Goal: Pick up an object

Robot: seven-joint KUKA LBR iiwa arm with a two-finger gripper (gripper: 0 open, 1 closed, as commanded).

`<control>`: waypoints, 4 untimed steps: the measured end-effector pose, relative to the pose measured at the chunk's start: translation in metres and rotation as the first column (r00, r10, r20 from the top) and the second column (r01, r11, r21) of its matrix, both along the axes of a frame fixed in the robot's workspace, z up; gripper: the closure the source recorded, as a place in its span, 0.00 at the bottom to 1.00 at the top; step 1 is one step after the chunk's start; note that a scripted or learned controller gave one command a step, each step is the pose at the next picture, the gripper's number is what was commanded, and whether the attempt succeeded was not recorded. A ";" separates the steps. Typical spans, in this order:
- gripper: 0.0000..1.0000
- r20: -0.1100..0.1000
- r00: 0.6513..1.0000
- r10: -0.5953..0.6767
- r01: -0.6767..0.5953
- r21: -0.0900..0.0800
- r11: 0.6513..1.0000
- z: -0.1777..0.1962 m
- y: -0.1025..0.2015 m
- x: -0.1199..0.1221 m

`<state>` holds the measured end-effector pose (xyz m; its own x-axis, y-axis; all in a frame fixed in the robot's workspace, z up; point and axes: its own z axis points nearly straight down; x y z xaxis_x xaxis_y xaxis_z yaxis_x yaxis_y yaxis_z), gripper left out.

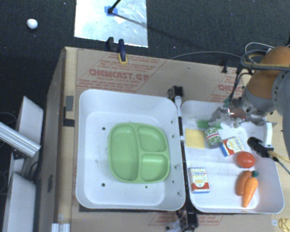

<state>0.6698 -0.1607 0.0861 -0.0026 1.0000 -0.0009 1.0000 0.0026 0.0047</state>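
Nearest me in the right-hand bin (273, 202) lies a carrot (247, 188), just this side of the tomato (245, 159) and almost touching it. Further from the tomato, over towards the other bin, a small red-and-white carton (199, 180) lies flat. Just beyond the tomato on that same side is a little box with a blue edge (231, 146). Past that stand a green-labelled can (213, 137) and a flat yellow block (195, 138). The left-hand bin (89, 148), well apart from the tomato, carries a green divided plate (138, 153).

Furthest back, beyond the tomato at the far end of the right-hand bin, hangs the gripper (230, 115), over the clutter just behind the can. From where I stand I cannot tell whether it is spread or pressed together, nor whether it touches anything.

By my reckoning the pick is not done. Every object looks to be resting on the bin floor, and I see nothing lifted. The grasp and the raise are both left, and the can or the blue-edged box seems the likeliest target.
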 end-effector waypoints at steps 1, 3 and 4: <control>0.00 0.000 1.000 0.001 -0.001 0.000 1.000 0.000 0.002 0.000; 0.00 0.000 1.000 0.002 -0.002 0.000 1.000 0.000 0.025 0.000; 0.00 0.000 1.000 0.002 -0.002 0.000 1.000 0.000 0.030 0.000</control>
<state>0.6699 -0.1310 0.0861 -0.0044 1.0000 -0.0009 1.0000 0.0044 0.0047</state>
